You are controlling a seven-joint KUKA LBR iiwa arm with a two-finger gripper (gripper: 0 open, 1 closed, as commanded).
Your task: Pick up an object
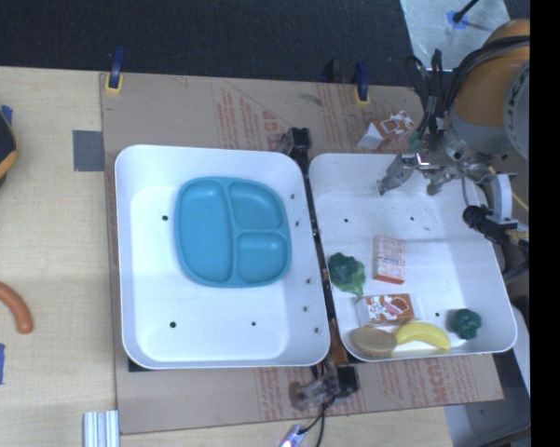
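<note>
My gripper (412, 181) hangs over the far edge of the right bin (429, 222), its two fingers spread open with nothing between them. Below it, toward the bin's near side, lie a small orange-and-white packet (389, 258), a green broccoli piece (346, 272), a second printed packet (388, 308), a tan oval piece (373, 343), a yellow banana (422, 337) and a dark green round toy (464, 322). All of them rest on the bin floor, well apart from the gripper.
The left bin (149, 250) holds a blue divided plate (233, 230). A sausage toy (11, 305) lies on the bench at far left. Another packet (389, 130) sits outside the right bin, behind its far rim. Clamps stand between the bins.
</note>
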